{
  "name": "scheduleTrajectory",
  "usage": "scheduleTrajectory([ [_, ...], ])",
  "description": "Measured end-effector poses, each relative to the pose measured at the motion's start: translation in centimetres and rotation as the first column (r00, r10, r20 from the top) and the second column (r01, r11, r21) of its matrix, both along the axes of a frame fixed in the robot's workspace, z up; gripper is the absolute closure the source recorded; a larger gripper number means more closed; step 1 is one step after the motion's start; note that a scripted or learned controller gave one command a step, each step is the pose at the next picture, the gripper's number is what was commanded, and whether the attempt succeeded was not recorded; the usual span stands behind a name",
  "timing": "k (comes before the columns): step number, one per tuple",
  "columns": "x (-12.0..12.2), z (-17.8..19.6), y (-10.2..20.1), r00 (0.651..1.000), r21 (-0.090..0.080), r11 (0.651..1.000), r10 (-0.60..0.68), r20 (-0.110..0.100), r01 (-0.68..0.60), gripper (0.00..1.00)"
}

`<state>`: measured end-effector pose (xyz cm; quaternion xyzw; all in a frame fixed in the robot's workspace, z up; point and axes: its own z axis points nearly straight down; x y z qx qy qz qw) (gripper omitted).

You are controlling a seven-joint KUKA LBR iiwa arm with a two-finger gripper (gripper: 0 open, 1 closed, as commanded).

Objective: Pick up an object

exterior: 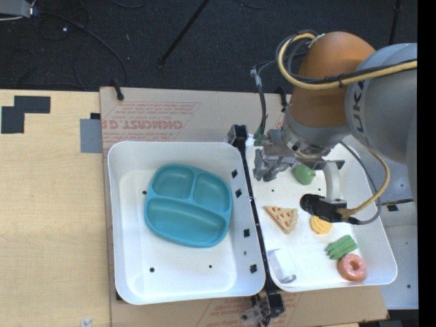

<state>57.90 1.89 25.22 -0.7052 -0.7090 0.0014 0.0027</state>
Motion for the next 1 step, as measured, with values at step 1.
scheduleTrajectory([
  [1, -0.20, -0.78, 6.17, 1.000, 0.000, 1.000, 0.001, 0.000, -0.001, 1.00],
])
